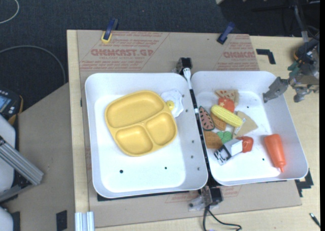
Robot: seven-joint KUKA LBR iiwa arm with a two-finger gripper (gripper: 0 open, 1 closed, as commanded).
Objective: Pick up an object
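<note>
The worktop (76,72) carries 2 white bins side by side. The left bin (101,174), far to the left of the jaws (277,89), holds a yellow divided plate (139,128) with 3 compartments, and a small fried-egg toy (171,102) touches its upper right edge. The right bin (294,169) holds a heap of toy food just left of and below the jaws: a watermelon slice (205,118), a corn cob (227,116), and, set apart, an orange carrot (275,151) below the jaws. The jaws hang at that bin's upper right rim, holding nothing; I cannot tell how wide they stand. The carrot looks light, stiff and smooth, probably slippery; gripping across its thick middle seems safest.
</note>
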